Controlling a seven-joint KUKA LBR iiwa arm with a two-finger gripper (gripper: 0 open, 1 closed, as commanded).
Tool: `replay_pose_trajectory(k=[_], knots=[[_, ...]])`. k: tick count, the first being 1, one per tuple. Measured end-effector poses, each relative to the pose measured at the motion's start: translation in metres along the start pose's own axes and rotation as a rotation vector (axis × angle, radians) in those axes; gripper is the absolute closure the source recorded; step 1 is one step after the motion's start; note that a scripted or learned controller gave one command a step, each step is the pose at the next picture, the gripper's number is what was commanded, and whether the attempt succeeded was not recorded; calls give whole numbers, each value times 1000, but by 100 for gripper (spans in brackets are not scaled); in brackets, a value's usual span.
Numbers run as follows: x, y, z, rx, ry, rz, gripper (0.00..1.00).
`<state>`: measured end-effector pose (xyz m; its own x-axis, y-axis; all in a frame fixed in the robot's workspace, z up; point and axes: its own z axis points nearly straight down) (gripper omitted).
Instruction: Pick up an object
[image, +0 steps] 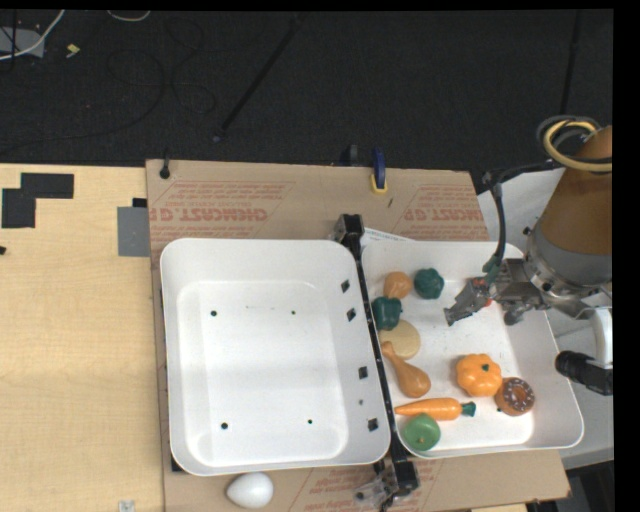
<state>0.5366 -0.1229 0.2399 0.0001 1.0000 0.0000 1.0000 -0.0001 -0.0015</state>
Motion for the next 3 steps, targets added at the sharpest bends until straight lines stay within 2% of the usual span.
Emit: replay_pose_trajectory(k=[1,2,3], knots=[[-1,0,-10,2,1,0,100],[14,14,-177,-18,-3,-4,100],[24,105,-259,-12,-4,-5,100]])
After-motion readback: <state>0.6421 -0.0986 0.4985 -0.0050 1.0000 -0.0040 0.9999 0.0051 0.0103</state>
